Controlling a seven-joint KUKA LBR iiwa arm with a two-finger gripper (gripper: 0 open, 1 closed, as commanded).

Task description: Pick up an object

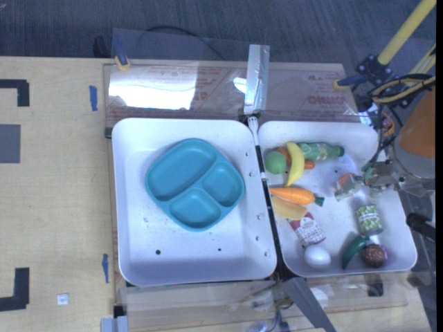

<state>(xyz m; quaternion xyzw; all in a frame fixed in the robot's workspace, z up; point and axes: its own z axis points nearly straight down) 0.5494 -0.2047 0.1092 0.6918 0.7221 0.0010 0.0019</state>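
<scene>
The right bin (401, 254) holds several toy foods: a yellow banana (295, 161), a green round fruit (275, 161), a green bottle (322, 149), a carrot (294, 196), a red-and-white packet (311, 230), a white egg (317, 256), a dark green pepper (353, 249), a brown ball (374, 255) and a green patterned can (368, 218). My gripper (361, 180) reaches in low from the right, over the bin's right middle. It sits just above the can and beside a small orange-and-grey piece (344, 183). Whether it touches that piece is unclear.
The left bin (131, 254) carries a blue divided plate (195, 183). The arm's orange band (422, 126) hangs over the right bin's far right rim. Cables and a yellow bar (408, 26) sit at the back right. A clear panel (180, 85) lies behind the bins.
</scene>
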